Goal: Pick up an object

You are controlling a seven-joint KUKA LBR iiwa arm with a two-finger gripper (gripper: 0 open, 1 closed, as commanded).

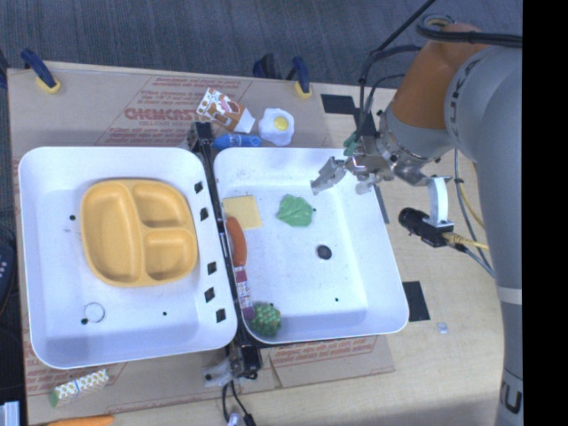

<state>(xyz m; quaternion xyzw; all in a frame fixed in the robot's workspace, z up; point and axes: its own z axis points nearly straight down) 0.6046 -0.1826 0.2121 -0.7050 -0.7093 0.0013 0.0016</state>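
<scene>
Camera view: gripper (330, 177) over right bin's (377, 273) upper right, fingers slightly apart, nothing btwn them. Green leaf (295, 209) just left of it; yellow slice (242, 211), sausage (236, 239), broccoli (264, 317) along left wall. Yellow tray (138, 231) in left bin (44, 238).

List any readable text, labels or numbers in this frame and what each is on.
"CHEMCAST", red print on the cardboard sheet under the bins; the smaller red lines beside it are too blurred to read.
The snack packet behind the bins carries print too small to read.
The wrapper at the front left is illegible.
</scene>
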